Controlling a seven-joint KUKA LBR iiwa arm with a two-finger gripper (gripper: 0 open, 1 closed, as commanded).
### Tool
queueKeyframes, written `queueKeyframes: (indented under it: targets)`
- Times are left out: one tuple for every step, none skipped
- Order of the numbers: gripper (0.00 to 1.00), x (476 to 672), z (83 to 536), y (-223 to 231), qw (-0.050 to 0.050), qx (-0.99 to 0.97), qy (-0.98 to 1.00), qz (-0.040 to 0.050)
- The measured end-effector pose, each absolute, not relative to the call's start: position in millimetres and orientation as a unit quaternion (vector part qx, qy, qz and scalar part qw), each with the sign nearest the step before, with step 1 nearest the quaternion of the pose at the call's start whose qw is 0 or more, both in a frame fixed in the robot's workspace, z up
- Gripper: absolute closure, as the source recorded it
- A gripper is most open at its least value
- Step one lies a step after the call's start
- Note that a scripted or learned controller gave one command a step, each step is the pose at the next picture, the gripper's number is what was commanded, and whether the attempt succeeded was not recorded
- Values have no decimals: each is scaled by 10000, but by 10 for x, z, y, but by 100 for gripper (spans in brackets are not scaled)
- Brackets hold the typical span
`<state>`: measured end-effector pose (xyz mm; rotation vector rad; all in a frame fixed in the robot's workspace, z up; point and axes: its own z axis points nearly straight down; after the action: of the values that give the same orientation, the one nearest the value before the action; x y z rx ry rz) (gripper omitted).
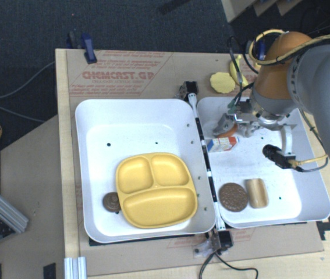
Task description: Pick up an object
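End effector (238, 121) low over right bin's (304, 211) far-left corner | opening: cannot tell, no hold visible | small red-white carton (223, 143) just near-left of it, long axis left-right

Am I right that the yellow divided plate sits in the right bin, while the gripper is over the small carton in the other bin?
Not quite: the yellow plate sits in the left bin, not the right one. The camera view shows it there, beside a small brown disc. The gripper is indeed over the small carton, in the right bin.
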<state>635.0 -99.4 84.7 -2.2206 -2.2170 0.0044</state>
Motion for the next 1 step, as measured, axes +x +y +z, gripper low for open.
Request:
queueKeyframes:
  targets:
    - [0,6623,849,-907,-19,-7064,-7078,-13]
